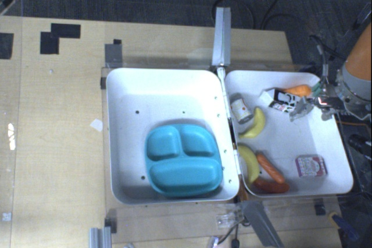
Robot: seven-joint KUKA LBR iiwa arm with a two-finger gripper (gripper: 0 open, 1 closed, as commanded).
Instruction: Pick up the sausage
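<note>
Your counter (pixel 58 125) is a pale wood-toned surface. Two shallow white bins sit directly on it, side by side and touching along a shared edge: the left bin (pixel 125 125) and the right bin (pixel 331 142). You can see black patches (pixel 58 35) on the counter's far left and a small white scrap (pixel 96 124) just beside the left bin.

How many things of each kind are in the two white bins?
Bananas: 2, upper and lower
Sausages: 2, orange-red and dark red
Carrot: 1
Small can: 1
Black-and-white packet: 1
Red-labelled packet: 1
Blue divided tray: 1
Total: 9
</note>
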